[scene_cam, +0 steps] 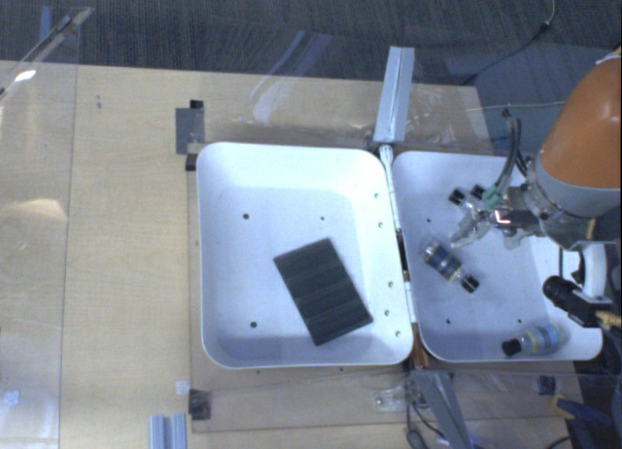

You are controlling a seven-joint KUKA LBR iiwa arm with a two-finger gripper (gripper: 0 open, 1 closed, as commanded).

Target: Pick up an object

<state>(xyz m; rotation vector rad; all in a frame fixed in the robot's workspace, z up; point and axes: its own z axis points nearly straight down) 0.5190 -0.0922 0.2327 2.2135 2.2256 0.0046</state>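
— What do the two bins look like, the left bin (pixel 224 243) far from the gripper (pixel 483 216) and the right bin (pixel 428 330) beneath it?
— Both look like smooth white plastic with a faint sheen, dotted with small dark holes.
— And the dark slab (pixel 323 290) well left of the gripper?
— Matt black, ribbed across its face, perhaps rubber or plastic.
— The bench (pixel 107 272)?
— Pale wood, smooth, under a clear glossy sheet.
— The strip (pixel 393 95) above the gripper?
— Brushed grey metal.
— The arm's band (pixel 588 136)?
— Glossy orange.
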